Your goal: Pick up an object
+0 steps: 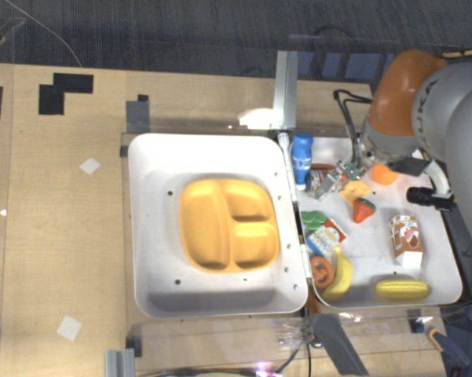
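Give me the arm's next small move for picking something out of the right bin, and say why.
Probably a short drop straight down. The gripper hangs low over the right bin, near the yellow block and the strawberry, with nothing visibly between the jaws. Those toys sit closest, so lowering there seems the likeliest route to a grasp.

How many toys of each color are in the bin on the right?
Counting what shows in the right bin:
Yellow: 3 (banana, long yellow piece, small yellow chunk)
Red: 1 (strawberry)
Orange: 1 (orange ball)
Blue: 1 (bottle)
Green: 1 (green piece)
Mixed colors: 2 (carton, packet)
Total: 9
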Available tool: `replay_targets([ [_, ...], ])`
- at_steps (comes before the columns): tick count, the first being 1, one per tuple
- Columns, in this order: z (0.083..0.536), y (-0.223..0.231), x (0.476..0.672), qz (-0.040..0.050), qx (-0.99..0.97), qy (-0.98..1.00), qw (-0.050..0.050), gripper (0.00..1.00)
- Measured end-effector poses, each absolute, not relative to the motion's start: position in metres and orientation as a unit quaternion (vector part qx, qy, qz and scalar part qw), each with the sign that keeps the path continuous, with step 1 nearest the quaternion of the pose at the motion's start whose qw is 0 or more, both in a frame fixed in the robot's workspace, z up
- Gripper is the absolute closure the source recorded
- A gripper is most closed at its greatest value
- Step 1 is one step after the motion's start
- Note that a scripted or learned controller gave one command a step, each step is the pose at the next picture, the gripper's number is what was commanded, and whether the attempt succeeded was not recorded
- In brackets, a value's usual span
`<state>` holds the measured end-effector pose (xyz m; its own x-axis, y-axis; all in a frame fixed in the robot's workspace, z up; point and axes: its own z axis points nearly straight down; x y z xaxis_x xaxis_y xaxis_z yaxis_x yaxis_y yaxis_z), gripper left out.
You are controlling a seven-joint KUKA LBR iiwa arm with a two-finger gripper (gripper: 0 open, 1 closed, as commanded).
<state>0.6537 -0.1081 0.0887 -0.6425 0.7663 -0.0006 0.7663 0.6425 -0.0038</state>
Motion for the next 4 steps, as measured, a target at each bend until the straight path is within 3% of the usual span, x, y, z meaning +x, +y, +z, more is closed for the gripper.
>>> replay_targets([
  [1, 0.101, -0.108, 0.655, 0.0030, -0.419, -0.908, 0.000, 1.00],
  [2, 0.188, -0.054, 0.612, -0.0033, -0.636, -0.772, -0.004, 1.00],
  [3, 0.113, -0.095, 0.535, 0.0005, -0.805, -0.593, 0.000, 1.00],
  [4, 0.233, -0.077, 0.512, -0.0048, -0.802, -0.597, -0.003, 1.00],
])
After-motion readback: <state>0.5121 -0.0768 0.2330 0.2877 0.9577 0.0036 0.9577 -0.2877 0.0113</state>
